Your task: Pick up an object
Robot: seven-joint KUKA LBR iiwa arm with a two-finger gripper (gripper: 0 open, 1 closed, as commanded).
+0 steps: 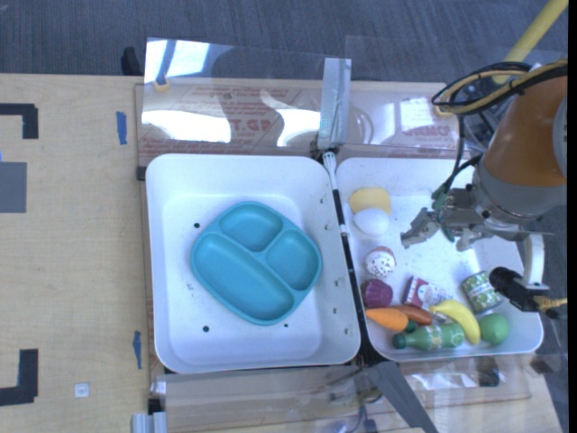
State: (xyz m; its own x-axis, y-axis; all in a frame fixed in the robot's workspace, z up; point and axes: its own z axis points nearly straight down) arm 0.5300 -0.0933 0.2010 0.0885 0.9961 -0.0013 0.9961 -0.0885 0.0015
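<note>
In the right bin (527, 336), a banana (455, 316) lies with its long axis running upper left to lower right, near the front wall beside a green bottle (435, 336). The pincer (442, 231) hovers open above the bin floor, gripping nothing.

A robotics lab or test setup, seen from above. A pale wood bench (63, 242) w/ black tape marks is sitting on grey carpet (270, 7). Two shallow white bins (171, 197) are lying side by side behind clear plastic panels (243, 106). A grey and orange robot arm (527, 152) w/ looping cables is reaching in from the right. Toy food, e.g. a plastic banana (455, 316), is filling one bin.
</note>
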